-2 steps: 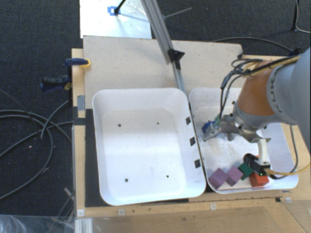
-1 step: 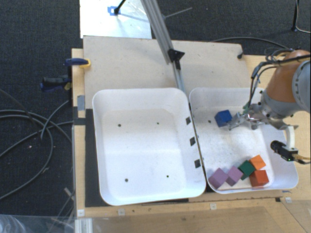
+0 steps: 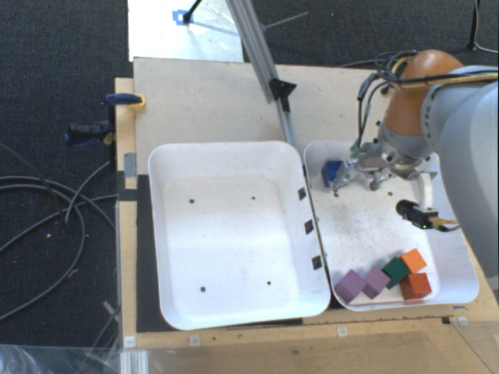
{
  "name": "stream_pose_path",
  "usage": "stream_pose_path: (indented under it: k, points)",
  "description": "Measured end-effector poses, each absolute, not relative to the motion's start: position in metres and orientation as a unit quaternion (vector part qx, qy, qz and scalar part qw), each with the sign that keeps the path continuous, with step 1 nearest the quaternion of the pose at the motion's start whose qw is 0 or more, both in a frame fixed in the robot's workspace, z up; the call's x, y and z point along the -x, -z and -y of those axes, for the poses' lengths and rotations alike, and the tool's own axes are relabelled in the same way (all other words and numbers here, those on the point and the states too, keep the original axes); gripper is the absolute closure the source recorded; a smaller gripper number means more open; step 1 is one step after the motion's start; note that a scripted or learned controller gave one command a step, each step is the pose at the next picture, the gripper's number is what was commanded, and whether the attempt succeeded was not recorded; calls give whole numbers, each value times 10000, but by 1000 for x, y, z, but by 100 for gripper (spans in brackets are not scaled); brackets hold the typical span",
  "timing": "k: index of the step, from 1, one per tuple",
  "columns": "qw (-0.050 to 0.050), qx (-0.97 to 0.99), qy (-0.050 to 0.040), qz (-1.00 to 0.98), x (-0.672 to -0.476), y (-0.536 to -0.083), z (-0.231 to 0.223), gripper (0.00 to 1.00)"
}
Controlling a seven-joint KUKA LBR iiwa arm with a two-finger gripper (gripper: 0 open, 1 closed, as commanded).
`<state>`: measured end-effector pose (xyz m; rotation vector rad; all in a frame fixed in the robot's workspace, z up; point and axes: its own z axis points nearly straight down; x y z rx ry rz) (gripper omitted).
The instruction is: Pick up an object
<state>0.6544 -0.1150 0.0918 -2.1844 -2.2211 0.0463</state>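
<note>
**Desk:** Where is the block?

**Me:** I see a blue block (image 3: 332, 171) at the jaws (image 3: 337, 179), in the right bin (image 3: 343, 232), up in its far left corner near the wall it shares with the left bin (image 3: 226, 232). It sits right at the fingertips. I can't tell whether it rests on the bin floor or hangs a little above it.

**Desk:** Are the jaws closed on it?

**Me:** I can't tell. The fingers are small and dark against the block from my angle, so the gap is not readable.

**Desk:** What else is in that bin?

**Me:** A cluster along the near edge, well apart from the blue block: two purple blocks (image 3: 361, 284) side by side, a green block (image 3: 396, 272) just right of them, a small orange block (image 3: 414, 259) beside that, and a darker orange block (image 3: 416, 286) in front. They touch or nearly touch.

**Desk:** And the arm?

**Me:** The arm (image 3: 460, 123) reaches in from the right, its orange band (image 3: 409, 100) above the wrist. Both bins sit on the surface (image 3: 203, 104). A blue clamp (image 3: 105, 131) grips its left edge.
</note>
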Motion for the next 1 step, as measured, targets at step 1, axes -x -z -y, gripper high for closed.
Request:
stream_pose_path:
  k: [1]
  points:
    - [-48, 7086, 7, 7056, -633, -163, 183, 0]
